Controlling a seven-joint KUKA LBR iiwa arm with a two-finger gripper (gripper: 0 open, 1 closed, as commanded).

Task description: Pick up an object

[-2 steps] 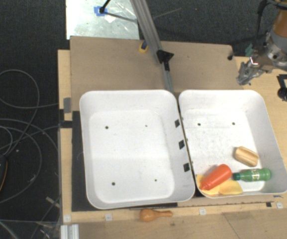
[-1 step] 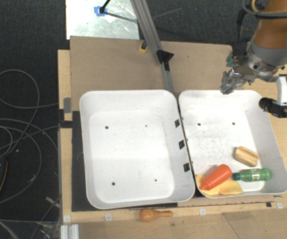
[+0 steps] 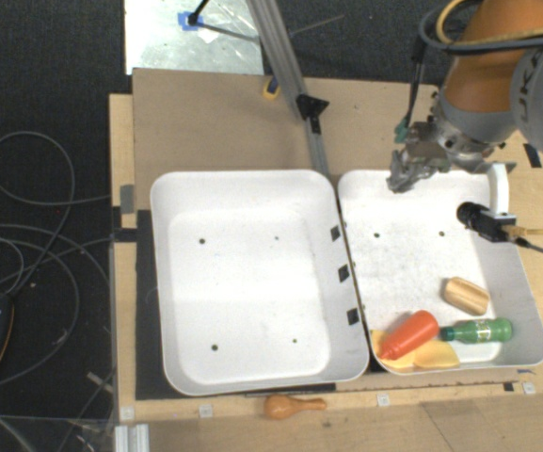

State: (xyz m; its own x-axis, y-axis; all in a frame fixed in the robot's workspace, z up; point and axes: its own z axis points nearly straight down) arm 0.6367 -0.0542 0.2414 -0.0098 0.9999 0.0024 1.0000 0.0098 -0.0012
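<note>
In the right bin (image 3: 412, 252), several objects lie near the front edge: an orange carrot-like piece (image 3: 408, 333), a yellow piece (image 3: 435, 355) beneath it, a green bottle (image 3: 478, 330) and a tan bread-like block (image 3: 465, 295). My gripper (image 3: 405, 174) hangs over the bin's far rim, well behind those objects, with nothing visibly between its fingers.
The left bin (image 3: 247, 281) stands beside the right one. A small orange-tan object (image 3: 293, 405) lies on the bench in front of the bins. A slanted metal pole (image 3: 285, 55) rises behind the bins. Cables lie on the floor at left.
</note>
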